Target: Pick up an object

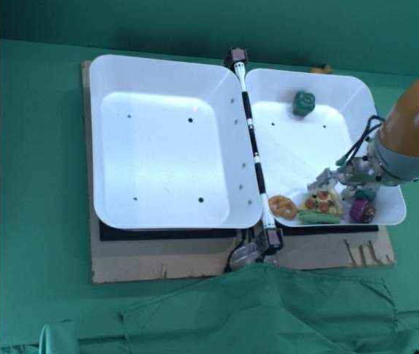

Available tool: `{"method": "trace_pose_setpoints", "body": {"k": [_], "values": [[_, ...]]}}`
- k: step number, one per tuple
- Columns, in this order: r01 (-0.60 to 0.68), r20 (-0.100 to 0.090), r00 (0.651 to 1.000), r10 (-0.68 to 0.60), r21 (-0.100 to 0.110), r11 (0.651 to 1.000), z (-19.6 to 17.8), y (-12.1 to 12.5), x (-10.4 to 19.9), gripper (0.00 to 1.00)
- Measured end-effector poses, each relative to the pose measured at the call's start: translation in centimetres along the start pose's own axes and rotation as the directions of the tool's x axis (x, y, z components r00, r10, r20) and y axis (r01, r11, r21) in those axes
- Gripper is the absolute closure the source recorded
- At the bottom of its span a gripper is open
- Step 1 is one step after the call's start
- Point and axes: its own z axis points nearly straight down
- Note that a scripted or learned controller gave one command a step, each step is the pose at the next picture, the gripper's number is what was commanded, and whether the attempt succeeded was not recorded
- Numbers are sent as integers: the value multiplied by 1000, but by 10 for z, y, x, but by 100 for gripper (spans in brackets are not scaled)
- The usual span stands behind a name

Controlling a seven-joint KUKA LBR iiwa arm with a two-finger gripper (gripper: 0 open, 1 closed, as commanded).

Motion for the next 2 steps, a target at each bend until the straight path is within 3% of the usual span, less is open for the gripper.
{"method": "trace_pose_setpoints", "body": {"k": [1, 2], "values": [[-5, 3, 1000, 5, 12, 1000, -107, -3, -17, 0], [0, -7, 1000, 0, 33, 999, -26, -3, 49, 0]]}}
